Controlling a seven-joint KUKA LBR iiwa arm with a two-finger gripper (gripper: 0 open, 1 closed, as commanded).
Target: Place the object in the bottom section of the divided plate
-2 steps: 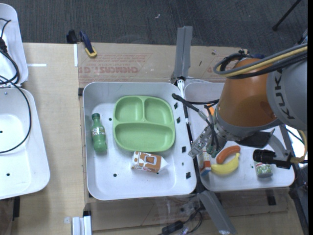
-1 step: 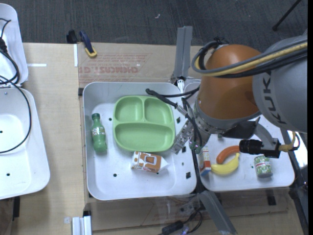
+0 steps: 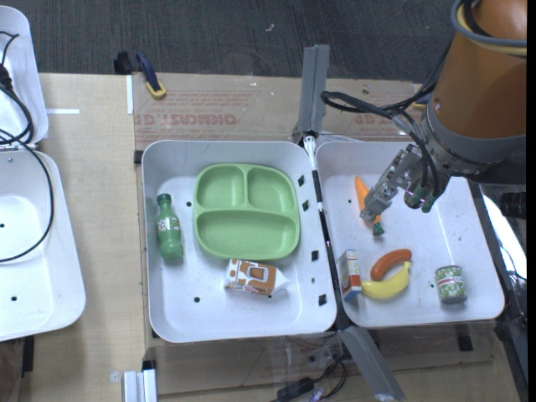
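Carrot [image 3: 361,193] | orange, slim, green tip | right bin [image 3: 477,224] | beside gripper [image 3: 394,199]

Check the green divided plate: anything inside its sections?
All three sections of the green divided plate show bare green. It sits in the left bin, bottle beside it, carton below. What lies under it is covered.
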